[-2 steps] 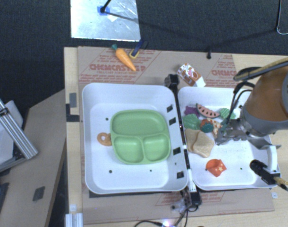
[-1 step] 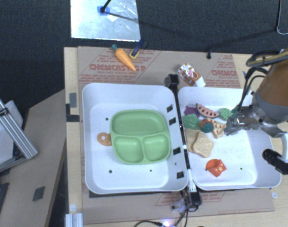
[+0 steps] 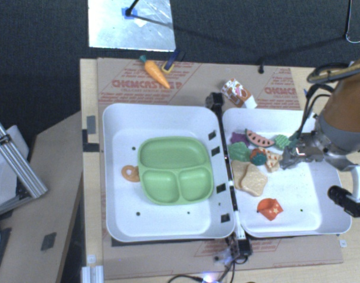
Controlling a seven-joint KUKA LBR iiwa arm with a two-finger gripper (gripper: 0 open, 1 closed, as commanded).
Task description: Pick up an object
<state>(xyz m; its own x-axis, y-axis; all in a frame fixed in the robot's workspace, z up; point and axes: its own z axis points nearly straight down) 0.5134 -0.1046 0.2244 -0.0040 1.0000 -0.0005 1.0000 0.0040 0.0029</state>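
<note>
My gripper [image 3: 288, 157] hangs low over the right bin [image 3: 304, 211], at the right end of a cluster of toy foods. Just left of its tip lie a pizza-like piece [image 3: 272, 161] and a teal piece [image 3: 259, 157]. Farther left are a watermelon slice [image 3: 259, 138], a purple piece [image 3: 238, 138] and a green leafy piece [image 3: 239, 152]. A green piece [image 3: 281, 140] lies just above the tip. Two bread slices [image 3: 249, 178] sit below the cluster, and a red piece [image 3: 270, 208] lies near the bin's front. I see nothing between the fingers.
The left bin [image 3: 118, 158] holds a green divided plate [image 3: 173, 170] and a small pretzel [image 3: 130, 173]. Behind the bins on the cardboard lie a toy carrot [image 3: 156, 72] and a small packet [image 3: 238, 93]. A metal sheet [image 3: 131, 16] lies at the back.
</note>
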